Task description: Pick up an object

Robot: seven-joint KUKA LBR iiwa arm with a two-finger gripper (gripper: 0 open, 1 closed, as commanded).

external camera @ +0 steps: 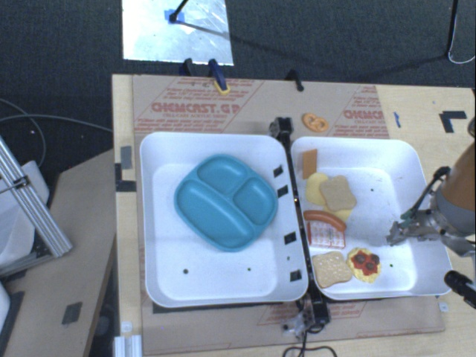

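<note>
The right bin (407, 152) holds several toy foods. An orange wafer (309, 163) lies at its back left, with a yellow piece (317, 190) and a bread slice (338, 194) just in front of it. A sausage (325, 218) rests on a red-and-white packet (326, 235). Near the front are a second bread slice (332, 268) and a small pizza piece (364, 263). My gripper (399, 233) comes in from the right, low over the bare bin floor. It is to the right of the packet, above the pizza piece, and touches none of the foods.
The left bin (159, 222) holds a blue divided plate (225, 201). A black hinge strip (291, 192) runs between the bins. A pretzel (315, 122) lies on the cardboard behind the right bin. A yellow-and-blue clamp (218, 78) sits at the bench's far edge.
</note>
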